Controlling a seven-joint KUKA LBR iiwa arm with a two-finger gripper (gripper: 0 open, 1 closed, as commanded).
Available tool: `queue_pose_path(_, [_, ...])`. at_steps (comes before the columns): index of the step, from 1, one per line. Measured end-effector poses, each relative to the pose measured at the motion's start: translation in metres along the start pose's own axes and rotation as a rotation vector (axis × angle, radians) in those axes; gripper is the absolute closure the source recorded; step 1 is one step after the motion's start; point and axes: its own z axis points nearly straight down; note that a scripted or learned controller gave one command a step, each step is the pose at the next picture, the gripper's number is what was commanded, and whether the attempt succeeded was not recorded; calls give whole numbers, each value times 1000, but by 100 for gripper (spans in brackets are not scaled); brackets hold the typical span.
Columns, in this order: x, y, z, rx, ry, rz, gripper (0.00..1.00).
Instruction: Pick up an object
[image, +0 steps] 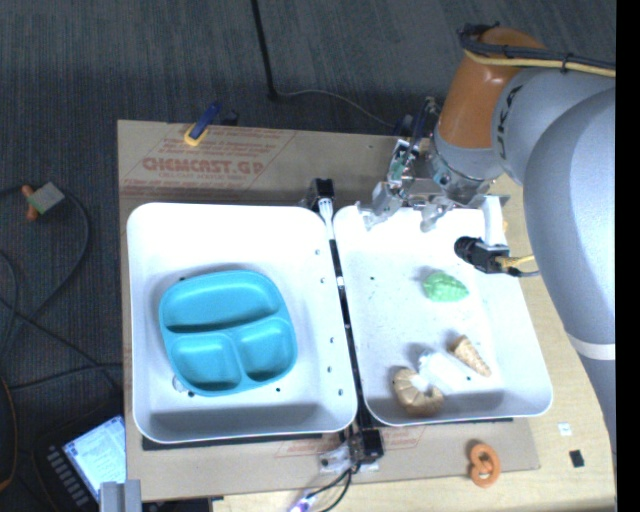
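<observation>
I see the arm coming in from the right, a smooth grey shell with an orange band above the wrist. The gripper hangs over the far edge of the right bin, its two pale metal fingers spread apart with a clear gap between them and nothing in that gap.

The right bin is shallow white plastic with rounded corners, its floor speckled with small dark flecks. In it I count a few candidates for the pick. A green lump, soft and knobbly in outline, lies near the middle, well apart from the gripper. Toward the near edge sits a tan cone with ridged sides, touching or just beside a white crumpled piece. A beige curved piece, rough like a pastry, lies against that white piece on its near left.

The left bin holds a glossy blue tray, rounded and split into three compartments, one long and two smaller.

Both bins rest on a brown cardboard sheet with red print. A blue and yellow clip grips its far edge. An orange ring lies on the bench by the near right corner. A black cable runs across the dark carpet.
</observation>
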Motion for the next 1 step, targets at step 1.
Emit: queue_pose_path(1, [-33,-116,98,1,1,2,0])
